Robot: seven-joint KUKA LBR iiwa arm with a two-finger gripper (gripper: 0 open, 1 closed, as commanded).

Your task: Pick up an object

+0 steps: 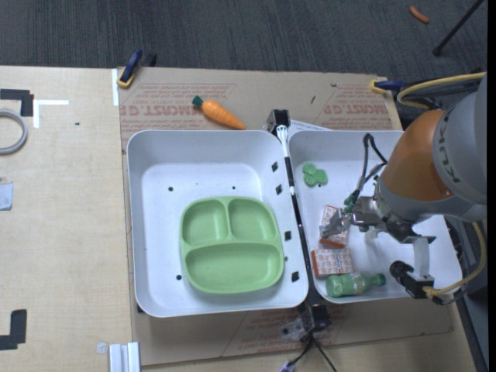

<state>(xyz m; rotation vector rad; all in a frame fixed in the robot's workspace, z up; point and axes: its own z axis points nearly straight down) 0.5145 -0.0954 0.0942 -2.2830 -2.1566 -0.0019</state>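
In the right bin (pixel 434 273) lie a small red and white packet (pixel 331 241), a larger red and white packet (pixel 333 263), a green bottle (pixel 353 284) on its side and a small green ruffled piece (pixel 314 176). My gripper (pixel 338 225) is low over the small packet, at its upper edge and partly covering it. I see no object lifted off the bin floor.
The left bin (pixel 155 177) holds a green divided plate (pixel 231 244). An orange toy carrot (pixel 219 112) lies on the cardboard behind the bins. The arm's grey and orange body (pixel 422 169) hangs over the right side of the right bin, with cables trailing near it.
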